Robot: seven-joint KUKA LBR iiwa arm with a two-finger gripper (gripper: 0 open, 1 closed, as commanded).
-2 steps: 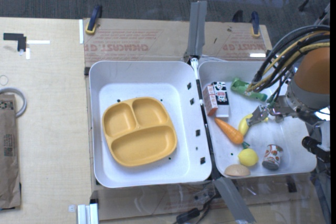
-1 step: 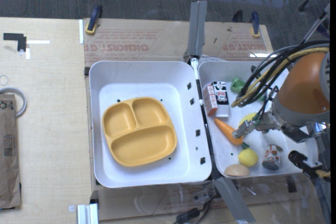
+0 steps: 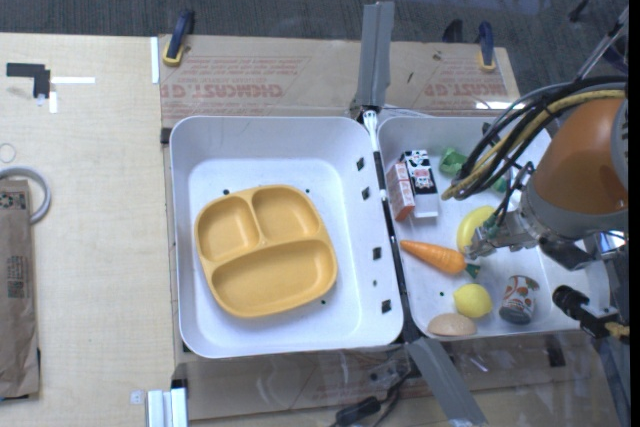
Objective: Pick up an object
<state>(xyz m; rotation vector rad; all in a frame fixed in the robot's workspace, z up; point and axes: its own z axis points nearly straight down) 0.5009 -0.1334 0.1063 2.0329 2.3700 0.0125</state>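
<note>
Camera view: arm reaches in from the right over the right bin [image 3: 436, 125]. Gripper [image 3: 487, 241] sits low in that bin, right beside a yellow lemon-like fruit [image 3: 472, 226] and near the thick end of the carrot [image 3: 433, 256]; whether it grips anything cannot be told. Same bin: second lemon [image 3: 472, 300], potato [image 3: 451, 324], small patterned can [image 3: 518, 298], red carton [image 3: 401, 191], black-and-white carton [image 3: 421, 181], green item [image 3: 455, 159]. Left bin [image 3: 200, 155] holds a yellow divided plate [image 3: 265, 250].
</note>
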